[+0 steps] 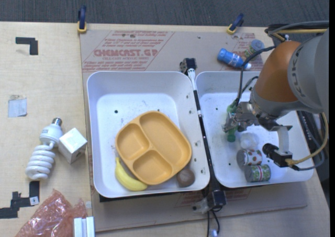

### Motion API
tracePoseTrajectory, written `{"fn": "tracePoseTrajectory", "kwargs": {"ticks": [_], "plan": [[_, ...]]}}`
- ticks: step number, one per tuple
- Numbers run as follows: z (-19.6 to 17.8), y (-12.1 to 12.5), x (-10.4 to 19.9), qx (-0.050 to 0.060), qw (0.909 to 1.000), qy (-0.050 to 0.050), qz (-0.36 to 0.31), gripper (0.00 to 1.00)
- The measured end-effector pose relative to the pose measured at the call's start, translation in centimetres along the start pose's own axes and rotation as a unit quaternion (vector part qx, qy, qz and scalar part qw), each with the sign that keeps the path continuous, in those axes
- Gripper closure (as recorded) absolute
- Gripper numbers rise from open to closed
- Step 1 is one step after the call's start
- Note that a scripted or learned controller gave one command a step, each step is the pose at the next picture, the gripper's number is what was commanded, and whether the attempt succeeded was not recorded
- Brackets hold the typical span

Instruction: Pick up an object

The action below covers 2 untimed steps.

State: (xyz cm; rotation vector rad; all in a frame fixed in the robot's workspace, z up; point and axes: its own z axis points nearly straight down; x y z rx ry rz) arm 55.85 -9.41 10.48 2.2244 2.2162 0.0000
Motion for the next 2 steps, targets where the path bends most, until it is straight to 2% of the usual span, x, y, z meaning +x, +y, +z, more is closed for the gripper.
{"fn": "tracePoseTrajectory", "kwargs": {"ticks": [1,2], "plan": [[-8.7,-8.0,4.0,0.001,1.0,0.0,-0.002,1.0],[-13.7,-8.0,8.1,-0.001,1.0,0.0,-0.002,1.0]]}}
